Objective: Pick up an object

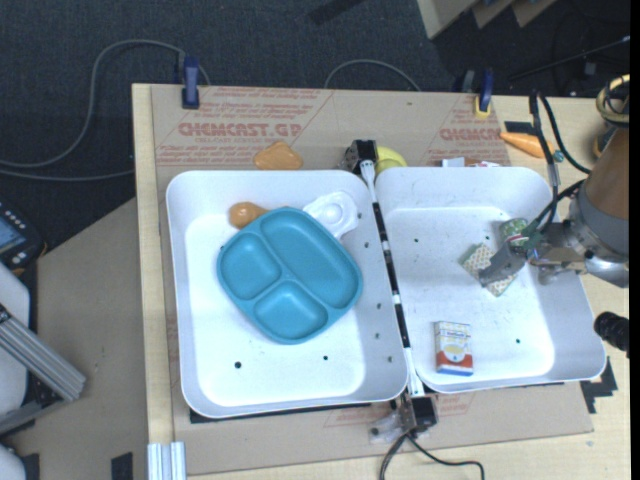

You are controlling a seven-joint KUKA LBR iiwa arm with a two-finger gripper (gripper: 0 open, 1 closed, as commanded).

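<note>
Two white bins sit side by side on a brown table (250,118). The left bin (200,348) is in the middle left of the frame. The right bin (530,353) is in the middle right.

In the left bin lies a big blue plate (290,273) with three sections. It takes up the middle of that bin. At its upper left edge peeks out a small orange thing (245,212). At its upper right edge sits a small white thing (331,211), close to the wall between the bins.

In the right bin, a little box (454,348) with red, white and blue on it stands near the bottom of the bin, apart from everything else. Higher up, toward the right side of that bin, is a small grey patterned thing (483,261).

The grey arm (605,208) comes in from the right edge of the frame. Its tool (503,265) is down in the right bin, right at the grey patterned thing. I cannot tell if the tool is apart or together, or if it has that thing.

Behind the bins, on the table near the top, lie an orange lump (277,155), a yellow thing (387,159) and an orange carrot shape (523,142) at the upper right. Two blue clamps (189,80) hold the table's top edge.
</note>
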